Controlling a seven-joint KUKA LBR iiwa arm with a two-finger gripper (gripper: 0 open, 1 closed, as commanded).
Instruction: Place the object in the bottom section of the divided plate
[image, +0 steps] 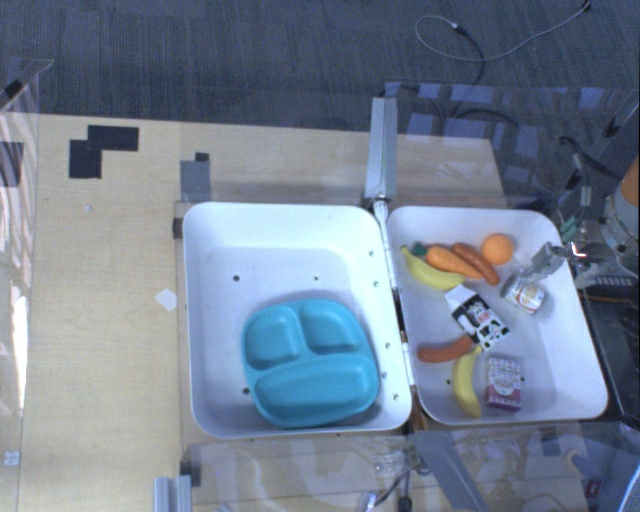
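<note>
Gripper at right bin's right edge, just above small can; whether fingers apart or together, cannot tell. Can probably light, stiff, smooth, may roll; grasp across its round sides. Divided plate in left bin, near front edge.

Single fixed overhead camera, slanted down, both bins framed.
</note>
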